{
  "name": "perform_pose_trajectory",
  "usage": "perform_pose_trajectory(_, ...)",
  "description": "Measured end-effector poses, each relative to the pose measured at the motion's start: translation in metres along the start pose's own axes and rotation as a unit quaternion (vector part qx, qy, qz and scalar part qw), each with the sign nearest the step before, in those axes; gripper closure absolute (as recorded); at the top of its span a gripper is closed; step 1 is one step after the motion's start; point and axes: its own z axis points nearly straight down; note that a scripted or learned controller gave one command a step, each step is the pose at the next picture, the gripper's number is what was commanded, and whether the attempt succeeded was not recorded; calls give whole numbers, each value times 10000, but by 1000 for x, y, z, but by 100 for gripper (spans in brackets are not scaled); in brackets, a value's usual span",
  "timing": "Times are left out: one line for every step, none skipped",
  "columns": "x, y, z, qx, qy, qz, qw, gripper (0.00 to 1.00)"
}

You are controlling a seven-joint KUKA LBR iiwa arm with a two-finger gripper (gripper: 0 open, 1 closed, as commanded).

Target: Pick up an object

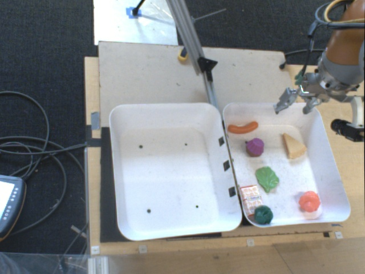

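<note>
One orange sausage point(243, 128), slightly curved, lies left and just below the gripper point(296, 103), long axis running left-right. Fingers look spread apart and seemingly hold nothing.

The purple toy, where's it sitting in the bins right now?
The purple toy lies in the right bin, toward its far left part, just below the orange sausage and above the green leafy piece.
</note>
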Motion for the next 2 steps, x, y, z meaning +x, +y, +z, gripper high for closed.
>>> perform_pose_trajectory(0, 1, -3, -19, -9, -11, 10000, 0)
perform_pose_trajectory(3, 4, 39, -5, -6, -11, 10000, 0)
